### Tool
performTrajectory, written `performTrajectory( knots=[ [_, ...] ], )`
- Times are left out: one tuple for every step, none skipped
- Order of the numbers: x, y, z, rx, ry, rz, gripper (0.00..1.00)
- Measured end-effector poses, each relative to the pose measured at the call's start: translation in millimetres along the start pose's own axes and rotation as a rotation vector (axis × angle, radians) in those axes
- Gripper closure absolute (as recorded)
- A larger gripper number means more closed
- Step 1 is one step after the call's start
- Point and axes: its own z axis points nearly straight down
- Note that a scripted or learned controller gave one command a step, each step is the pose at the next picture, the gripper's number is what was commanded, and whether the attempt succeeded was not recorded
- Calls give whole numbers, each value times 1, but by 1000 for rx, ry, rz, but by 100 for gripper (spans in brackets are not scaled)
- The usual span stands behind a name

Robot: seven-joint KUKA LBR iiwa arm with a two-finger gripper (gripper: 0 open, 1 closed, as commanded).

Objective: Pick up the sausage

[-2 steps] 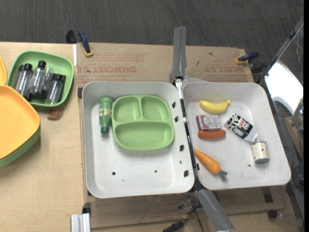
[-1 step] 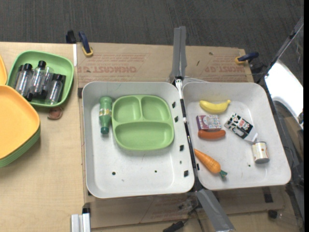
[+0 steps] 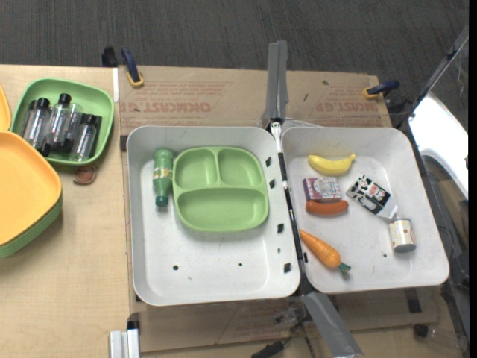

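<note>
The sausage (image 3: pixel 326 207) lies untouched near the middle of the right bin (image 3: pixel 428 271), just below a small carton (image 3: pixel 322 189), so the approach is not yet begun and the next move calls for a descent over it.

Glossy sausage (image 3: pixel 326 207), matt white bins (image 3: pixel 216 286)
</note>
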Motion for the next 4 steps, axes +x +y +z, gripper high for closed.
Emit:
performTrajectory(
  knots=[
    [7, 7, -27, 0, 0, 92, 100],
    [-8, 3, -26, 2, -2, 405, 100],
    [-7, 4, -34, 2, -2, 454, 100],
    [5, 13, -15, 2, 0, 114, 100]
  ],
)
